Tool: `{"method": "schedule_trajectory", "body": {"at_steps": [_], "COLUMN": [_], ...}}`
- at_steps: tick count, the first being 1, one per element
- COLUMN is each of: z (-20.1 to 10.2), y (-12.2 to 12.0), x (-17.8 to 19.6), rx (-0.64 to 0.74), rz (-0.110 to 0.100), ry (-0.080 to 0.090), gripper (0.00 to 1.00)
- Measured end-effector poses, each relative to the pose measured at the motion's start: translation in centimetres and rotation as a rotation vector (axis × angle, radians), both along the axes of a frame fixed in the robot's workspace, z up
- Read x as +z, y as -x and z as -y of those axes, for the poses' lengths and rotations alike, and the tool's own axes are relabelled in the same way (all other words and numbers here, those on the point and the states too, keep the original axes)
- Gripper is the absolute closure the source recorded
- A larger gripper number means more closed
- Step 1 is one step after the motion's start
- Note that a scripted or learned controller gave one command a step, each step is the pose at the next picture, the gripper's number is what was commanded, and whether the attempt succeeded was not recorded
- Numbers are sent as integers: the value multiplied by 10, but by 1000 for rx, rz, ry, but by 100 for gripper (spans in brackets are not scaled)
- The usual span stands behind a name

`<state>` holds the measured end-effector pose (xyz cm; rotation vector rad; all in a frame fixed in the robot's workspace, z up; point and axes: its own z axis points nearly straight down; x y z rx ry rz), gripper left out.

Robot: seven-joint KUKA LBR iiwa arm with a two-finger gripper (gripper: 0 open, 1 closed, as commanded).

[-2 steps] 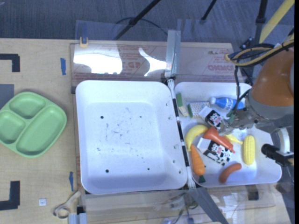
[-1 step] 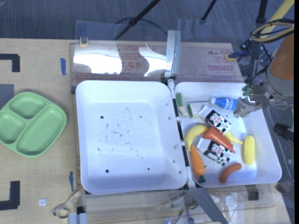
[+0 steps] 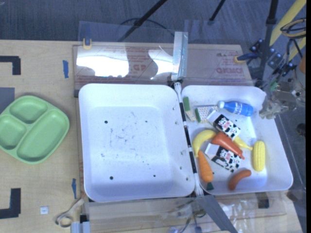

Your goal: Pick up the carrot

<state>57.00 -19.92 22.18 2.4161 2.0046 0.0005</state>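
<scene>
Carrot (image 3: 204,165) is seen in the right bin (image 3: 279,144), at its left wall near the front, green end pointed toward the front edge. It is flanked by a cow-print carton (image 3: 225,159) just beside it on the right and a banana (image 3: 203,139) just behind. A second orange piece (image 3: 227,142) is laid across the carton. Corn (image 3: 259,155) and a sausage (image 3: 239,178) are placed further right, a blue bottle (image 3: 236,108) at the back. Gripper (image 3: 273,106) is positioned at the bin's back right corner, well apart from the carrot; it is blurred, so open or closed cannot be told. Left bin (image 3: 92,101) and a green divided plate (image 3: 32,128) are noted on the bench.
</scene>
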Motion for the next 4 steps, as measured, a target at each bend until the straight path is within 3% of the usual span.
{"method": "schedule_trajectory", "body": {"at_steps": [3,4], "z": [-1,16], "y": [-4,-66], "x": [28,8], "rx": [8,78], "rz": [5,0], "ry": [4,1], "gripper": [100,100]}}
